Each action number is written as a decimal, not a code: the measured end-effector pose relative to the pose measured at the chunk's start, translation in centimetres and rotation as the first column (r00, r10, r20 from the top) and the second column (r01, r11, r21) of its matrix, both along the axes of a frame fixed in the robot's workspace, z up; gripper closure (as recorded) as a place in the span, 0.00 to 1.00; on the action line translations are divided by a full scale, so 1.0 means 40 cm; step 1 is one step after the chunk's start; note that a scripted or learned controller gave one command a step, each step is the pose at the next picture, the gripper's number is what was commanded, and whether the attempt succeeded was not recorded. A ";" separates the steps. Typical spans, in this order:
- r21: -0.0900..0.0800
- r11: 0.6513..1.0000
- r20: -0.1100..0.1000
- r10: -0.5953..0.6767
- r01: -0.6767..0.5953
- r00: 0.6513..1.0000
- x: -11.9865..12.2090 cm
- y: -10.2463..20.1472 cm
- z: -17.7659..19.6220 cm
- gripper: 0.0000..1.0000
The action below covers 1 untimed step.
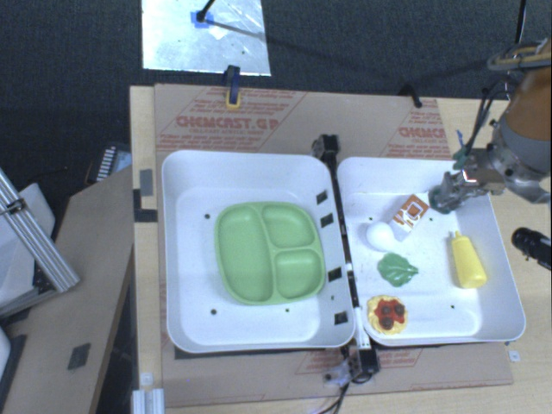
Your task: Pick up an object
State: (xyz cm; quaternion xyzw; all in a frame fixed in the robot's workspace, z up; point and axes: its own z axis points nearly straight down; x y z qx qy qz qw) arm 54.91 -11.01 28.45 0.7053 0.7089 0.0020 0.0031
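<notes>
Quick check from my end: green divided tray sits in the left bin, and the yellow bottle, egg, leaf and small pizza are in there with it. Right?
Not quite. The green divided tray is alone in the left bin. The camera view shows the yellow bottle, egg, leaf and small pizza in the right bin.

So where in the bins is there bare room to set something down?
Left bin: bare floor all around the green tray. Right bin: bare far-left corner and near-right corner. Crowded around carton, egg, lettuce, mustard bottle.
</notes>
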 end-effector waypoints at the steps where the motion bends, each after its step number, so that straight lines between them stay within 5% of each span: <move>1: 0.003 1.000 -0.006 0.004 -0.004 1.000 -0.008 0.133 -0.007 1.00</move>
